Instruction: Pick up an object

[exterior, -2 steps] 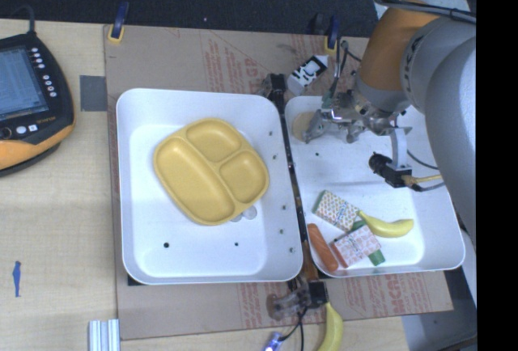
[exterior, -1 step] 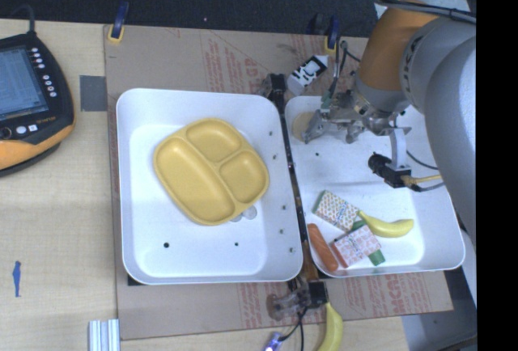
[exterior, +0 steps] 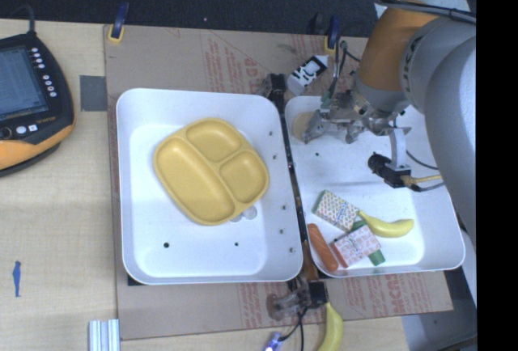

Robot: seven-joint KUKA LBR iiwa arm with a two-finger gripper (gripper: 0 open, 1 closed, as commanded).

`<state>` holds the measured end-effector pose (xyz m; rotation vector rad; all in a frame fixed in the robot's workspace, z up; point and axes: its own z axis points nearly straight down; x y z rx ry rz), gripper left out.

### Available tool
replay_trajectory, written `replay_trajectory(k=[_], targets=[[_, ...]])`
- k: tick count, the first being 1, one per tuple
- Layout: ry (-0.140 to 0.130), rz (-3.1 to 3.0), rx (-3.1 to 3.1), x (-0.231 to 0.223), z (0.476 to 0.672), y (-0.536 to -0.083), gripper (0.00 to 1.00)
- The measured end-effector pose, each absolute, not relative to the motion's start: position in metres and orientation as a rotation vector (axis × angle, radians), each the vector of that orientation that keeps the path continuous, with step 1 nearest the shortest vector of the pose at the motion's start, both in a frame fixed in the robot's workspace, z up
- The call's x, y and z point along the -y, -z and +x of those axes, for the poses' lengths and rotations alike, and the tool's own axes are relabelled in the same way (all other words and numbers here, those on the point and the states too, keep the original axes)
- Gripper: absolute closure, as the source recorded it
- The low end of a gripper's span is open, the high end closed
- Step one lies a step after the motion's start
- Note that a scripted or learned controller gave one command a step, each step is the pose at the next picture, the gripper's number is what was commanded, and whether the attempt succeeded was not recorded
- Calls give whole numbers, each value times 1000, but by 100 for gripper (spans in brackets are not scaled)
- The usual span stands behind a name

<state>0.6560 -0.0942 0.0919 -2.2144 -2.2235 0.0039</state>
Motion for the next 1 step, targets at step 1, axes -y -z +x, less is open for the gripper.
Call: replay_trajectory(k=[1], targets=[[-4,-2214,2223,93,656,-92,0]])
